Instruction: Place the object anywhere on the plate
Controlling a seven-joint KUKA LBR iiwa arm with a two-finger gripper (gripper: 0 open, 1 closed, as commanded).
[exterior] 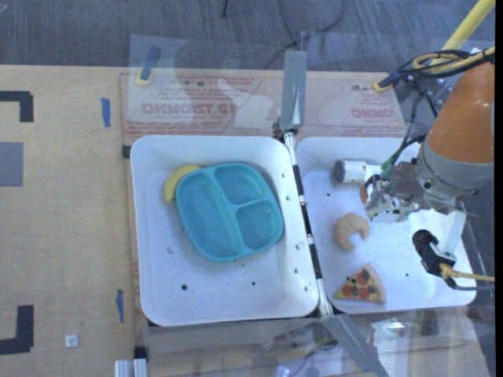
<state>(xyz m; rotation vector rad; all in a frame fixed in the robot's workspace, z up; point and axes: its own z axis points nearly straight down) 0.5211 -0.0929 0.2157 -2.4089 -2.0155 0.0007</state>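
A blue three-compartment plate lies in the left bin. A yellow banana pokes out from under the plate's upper left edge. In the right bin lie a tan croissant, a pizza slice near the front edge, and a small white and grey cylinder on its side at the back. My gripper hangs low over the right bin, just right of the croissant and below the cylinder. A small orange thing shows at its left side, partly hidden by it.
A metal divider runs between the two bins. The arm's grey body and orange band cover the right bin's back right corner. Cables and a black connector hang over the bin's right side.
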